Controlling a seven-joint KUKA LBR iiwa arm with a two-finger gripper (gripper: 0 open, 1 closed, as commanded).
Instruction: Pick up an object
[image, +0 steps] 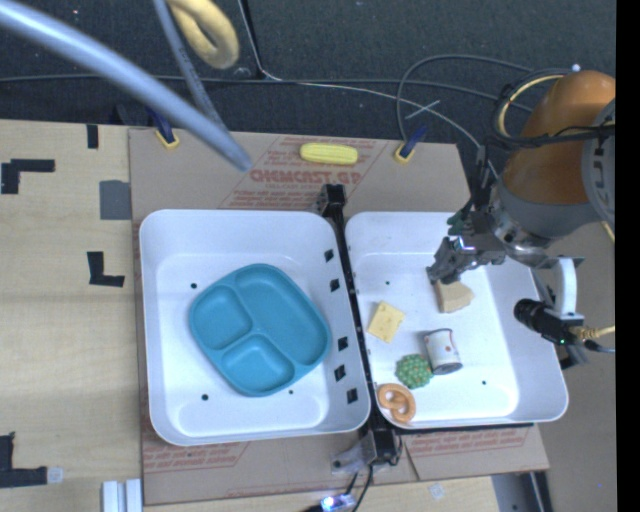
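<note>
Nearest the camera: pretzel, green toy, can, cheese slice loose in right bin. Farther back, gripper directly over tan block, likely target. Grasp state: cannot tell.

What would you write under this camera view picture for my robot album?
The pincer reaches down by a tan block in the right bin; a blue tray sits in the left bin.
</note>
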